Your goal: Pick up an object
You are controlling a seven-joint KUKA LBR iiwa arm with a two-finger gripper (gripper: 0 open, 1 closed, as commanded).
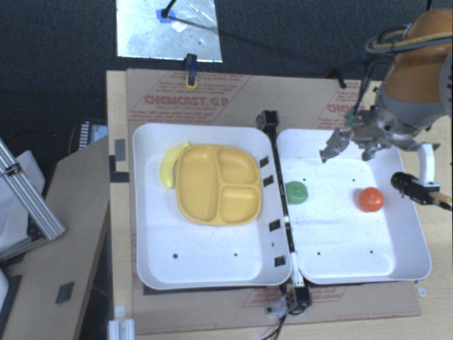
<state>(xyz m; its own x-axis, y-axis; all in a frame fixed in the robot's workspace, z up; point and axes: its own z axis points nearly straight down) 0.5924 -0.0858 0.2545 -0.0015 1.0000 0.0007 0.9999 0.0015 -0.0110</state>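
**Arm poised above the right bin, two small objects lying below and beside it**

Cables and a clamp sit at the bottom centre of the frame, nearest the camera, where two shallow white bins meet on a cardboard-covered surface (212, 98). Left bin (152, 253) holds a yellow divided tray (216, 184), with a yellow banana-shaped piece (168, 165) tucked against the tray's left edge.

Right bin (396, 261) holds two loose things. An orange-red ball (370, 199) lies right of the bin's centre. A green round piece (296, 192) lies near the bin's left wall, well apart from the ball.

The gripper (352, 142) hangs over the upper part of the right bin, at the end of a grey arm with an orange band entering from the upper right of the frame. Its fingers appear spread, one reaching left and one lower right, with nothing between them.

From the fingers, the ball lies lower in the frame and slightly right; the green piece lies lower and to the left, a little farther off. The ball looks the nearer target. Both objects are round from this view, so neither shows a long axis or points any way; approach angle probably matters little, though a ball may roll if nudged.
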